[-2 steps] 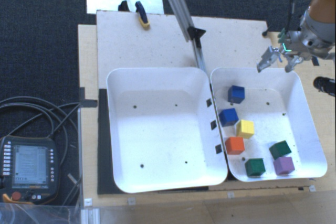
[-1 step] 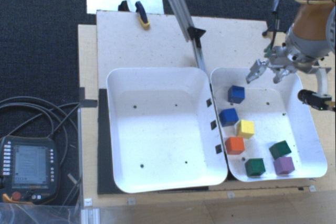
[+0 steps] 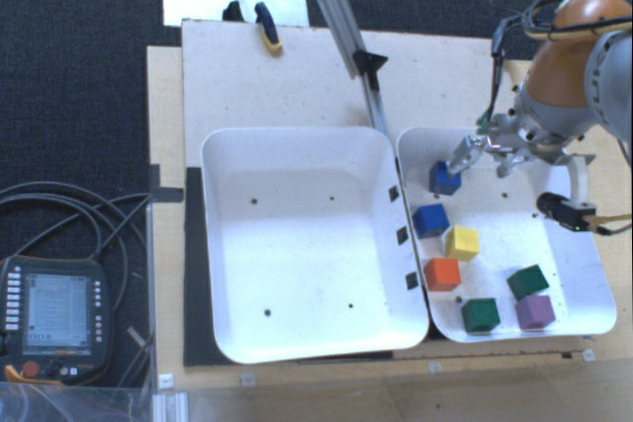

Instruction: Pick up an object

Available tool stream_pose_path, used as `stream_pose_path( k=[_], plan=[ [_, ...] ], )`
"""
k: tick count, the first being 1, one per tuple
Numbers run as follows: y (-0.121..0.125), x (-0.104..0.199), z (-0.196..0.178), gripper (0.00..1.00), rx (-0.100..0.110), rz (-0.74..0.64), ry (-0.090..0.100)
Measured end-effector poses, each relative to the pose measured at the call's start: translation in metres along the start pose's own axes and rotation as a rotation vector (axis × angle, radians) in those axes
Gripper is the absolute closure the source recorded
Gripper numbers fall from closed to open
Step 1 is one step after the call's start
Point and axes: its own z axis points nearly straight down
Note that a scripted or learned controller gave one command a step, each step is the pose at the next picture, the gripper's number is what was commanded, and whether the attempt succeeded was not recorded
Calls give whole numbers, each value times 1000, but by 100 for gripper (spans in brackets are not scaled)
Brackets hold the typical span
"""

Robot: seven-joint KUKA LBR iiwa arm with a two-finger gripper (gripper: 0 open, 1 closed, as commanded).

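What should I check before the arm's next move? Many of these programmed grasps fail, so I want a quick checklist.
1. Gripper is over the right bin: ok.
2. A target is nearby: the dark blue cube sits just beside the gripper, toward the left bin: ok.
3. Cube between the fingers: cannot tell.
4. Neighbours clear of the target: the second blue cube lies apart from it: ok.
5. Other cubes, yellow, orange, two green, purple, rest inside the right bin: ok.
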Motion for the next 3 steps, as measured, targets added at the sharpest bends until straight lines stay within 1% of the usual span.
stream_pose_path(
  k=[1,2,3],
  plan=[
    [3,2,46,0,-7,0,4],
    [5,0,30,100,-16,-3,0],
    [9,10,-21,100,-11,-3,-1]
  ],
)
